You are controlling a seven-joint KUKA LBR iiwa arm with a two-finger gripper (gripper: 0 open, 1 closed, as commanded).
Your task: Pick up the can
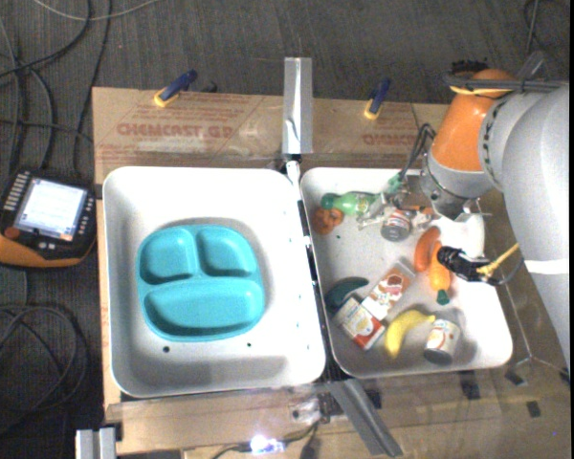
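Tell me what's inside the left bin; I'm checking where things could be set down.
The left bin holds one thing: a turquoise divided tray with three compartments, lying flat, nothing in them. The bin floor under the tray is covered, so that part can't be seen.

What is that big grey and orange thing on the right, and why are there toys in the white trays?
That is a robot arm, photographed by one camera looking down from above. It reaches in from the right side. At its end is a gripper for grabbing things; it is down over a small can in the right bin, and I cannot tell whether it has hold of it. That bin also holds a banana, a second can, a little carton and a green bottle. The left bin holds a blue divided plate. The robot's job is to pick up the can.
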